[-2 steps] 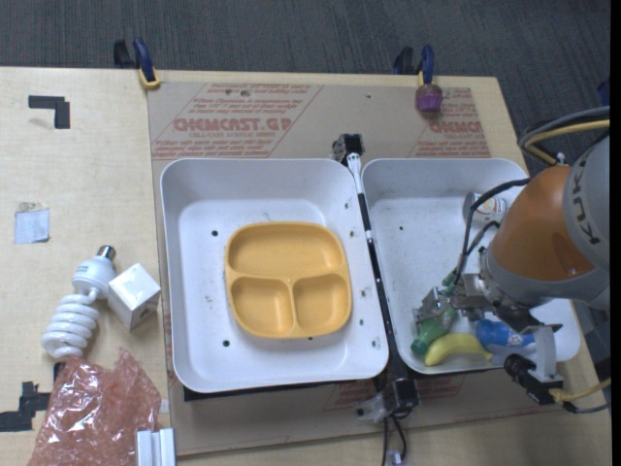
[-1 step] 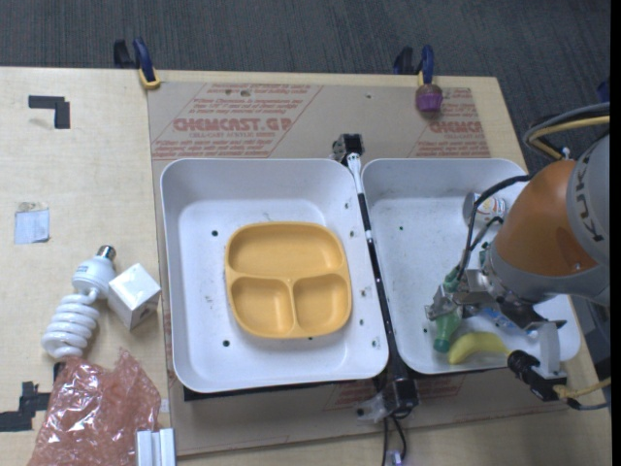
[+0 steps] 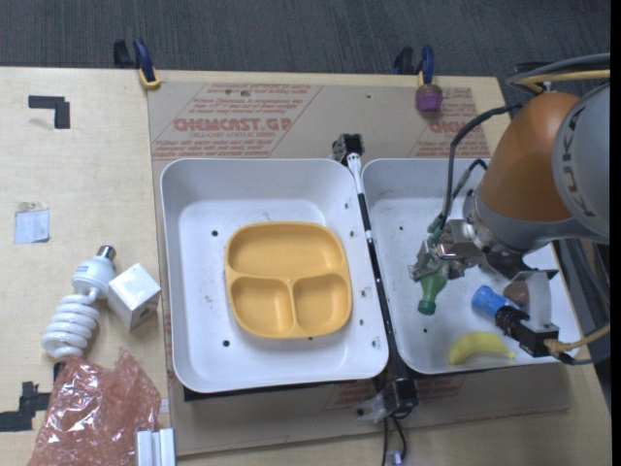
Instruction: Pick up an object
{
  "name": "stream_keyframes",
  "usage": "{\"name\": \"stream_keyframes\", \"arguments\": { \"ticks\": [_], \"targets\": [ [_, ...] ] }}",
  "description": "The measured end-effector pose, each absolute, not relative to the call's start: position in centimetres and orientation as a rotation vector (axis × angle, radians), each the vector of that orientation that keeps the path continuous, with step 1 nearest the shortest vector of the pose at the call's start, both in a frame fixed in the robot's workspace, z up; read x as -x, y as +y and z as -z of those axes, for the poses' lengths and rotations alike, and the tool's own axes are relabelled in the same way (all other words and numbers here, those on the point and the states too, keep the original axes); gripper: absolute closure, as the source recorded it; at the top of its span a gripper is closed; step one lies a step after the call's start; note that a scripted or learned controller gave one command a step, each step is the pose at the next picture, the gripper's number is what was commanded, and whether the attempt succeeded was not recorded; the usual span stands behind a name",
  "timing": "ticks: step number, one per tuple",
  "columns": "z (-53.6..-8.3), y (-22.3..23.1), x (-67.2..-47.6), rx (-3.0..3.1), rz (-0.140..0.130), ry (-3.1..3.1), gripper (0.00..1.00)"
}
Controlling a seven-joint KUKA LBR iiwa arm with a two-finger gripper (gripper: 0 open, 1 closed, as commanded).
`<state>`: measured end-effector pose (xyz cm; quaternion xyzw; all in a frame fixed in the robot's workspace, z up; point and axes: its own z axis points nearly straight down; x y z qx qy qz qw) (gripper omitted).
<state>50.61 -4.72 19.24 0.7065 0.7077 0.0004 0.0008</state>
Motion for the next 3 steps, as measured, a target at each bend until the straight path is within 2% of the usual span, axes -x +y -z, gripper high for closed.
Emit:
{"name": "stream_keyframes", "arguments": {
  "ticks": [1, 2, 3],
  "targets": [
    [-19.2, -6.5, -47.8, -2.223, 0.001, 2.220, 1.00],
    [-19.2, -7.3, -47.8, -2.223, 0.001, 2.220, 1.00],
    [-19.2, -4.6, -52.6, -2.218, 0.001, 2.223, 1.00]
  ]
}}
